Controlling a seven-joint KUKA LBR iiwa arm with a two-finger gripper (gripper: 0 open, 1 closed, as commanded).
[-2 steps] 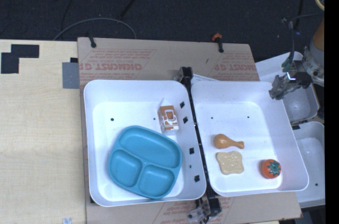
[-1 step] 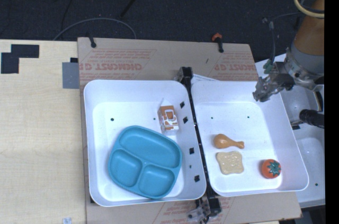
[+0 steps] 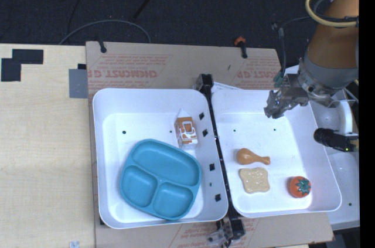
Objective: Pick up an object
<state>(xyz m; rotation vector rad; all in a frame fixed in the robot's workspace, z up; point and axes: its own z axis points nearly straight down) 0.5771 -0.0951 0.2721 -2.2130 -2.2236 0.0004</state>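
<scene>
Pincer (image 3: 276,107) hangs over right white bin's (image 3: 328,197) back edge, finger state unclear, well apart from the brown plastic drumstick (image 3: 252,156), tan toast slice (image 3: 254,180) and red tomato (image 3: 299,186); straight descent likely grabs nothing.

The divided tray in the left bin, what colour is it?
Light blue; the divided tray shows plainly in the camera view.
</scene>
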